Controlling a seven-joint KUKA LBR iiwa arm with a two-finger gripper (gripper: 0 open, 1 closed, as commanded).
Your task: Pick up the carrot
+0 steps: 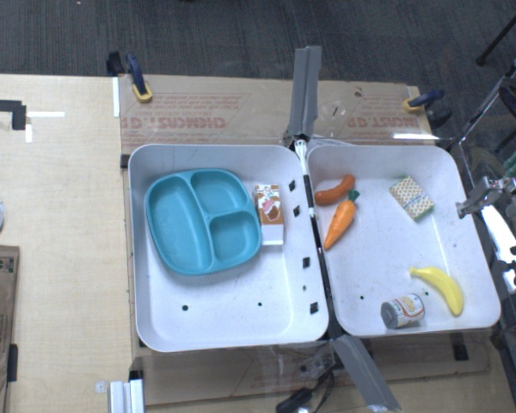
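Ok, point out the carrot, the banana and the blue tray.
carrot [340, 220]: camera view, middle of its orange body.
banana [443, 286]: camera view, middle of its yellow curve.
blue tray [179, 218]: camera view, floor of its large left compartment.

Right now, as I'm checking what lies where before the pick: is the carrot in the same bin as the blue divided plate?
No. The carrot lies in the right bin, beside the sausage, while the blue divided plate sits in the left bin.

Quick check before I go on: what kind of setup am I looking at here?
Likely a lab picking bench: two white bins clamped to a wooden board, holding toy food such as the carrot and a banana.
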